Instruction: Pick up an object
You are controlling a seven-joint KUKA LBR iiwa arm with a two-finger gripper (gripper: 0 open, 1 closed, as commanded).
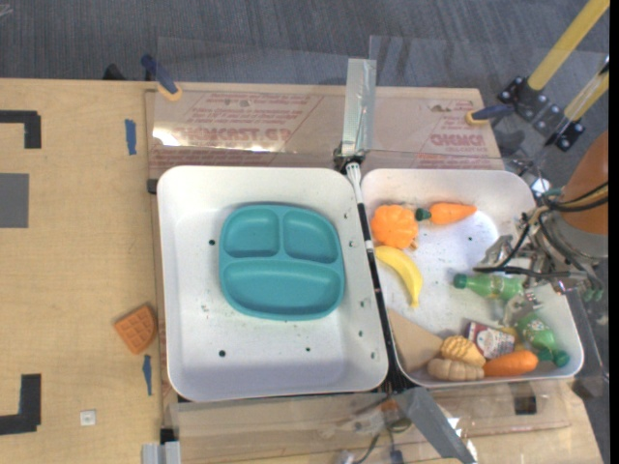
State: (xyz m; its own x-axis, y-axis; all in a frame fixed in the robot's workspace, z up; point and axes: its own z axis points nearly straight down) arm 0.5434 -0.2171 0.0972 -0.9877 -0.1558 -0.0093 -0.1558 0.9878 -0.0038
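Observation:
In the right bin (440,187) lie an orange pumpkin (393,226), a carrot (450,213), a yellow banana (404,273) and a green bottle (486,283). Along the bin's front edge are a bread piece (456,358), a small printed box (490,338), an orange carrot-like piece (511,362) and a second green bottle (538,336). My gripper (517,271) hangs low at the right side of this bin, right over the neck end of the first green bottle. Cables and the wrist blur its outline.
The left bin (184,259) bears a teal divided plate (281,260). A small orange waffle (135,328) lies on the wooden bench left of the bins. A metal divider (359,104) stands behind the bins, and yellow bars (571,37) cross the upper right.

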